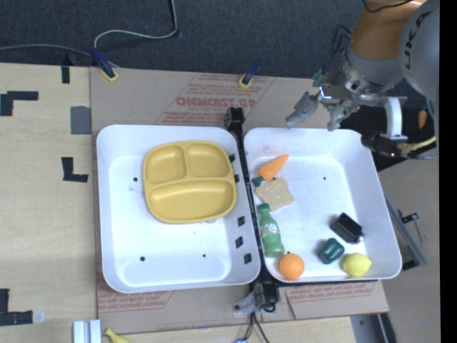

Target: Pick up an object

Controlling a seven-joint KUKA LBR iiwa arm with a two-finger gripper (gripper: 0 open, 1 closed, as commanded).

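Observation:
My gripper (318, 115) hangs open above the far rim of the right bin (371, 164), its two fingers spread with nothing between them. Below it in the right bin lie a carrot (273, 166), a tan slice of bread (275, 194), a green bottle (270, 229), an orange (290, 265), a dark green pepper (330, 250), a lemon (356, 264) and a black block (347, 227). The carrot is the nearest object to the gripper.
The left bin (114, 213) holds a yellow divided plate (190, 180). A black divider (240, 163) runs between the bins. Cardboard (43, 213) covers the bench, and a cable (136, 31) lies at the back.

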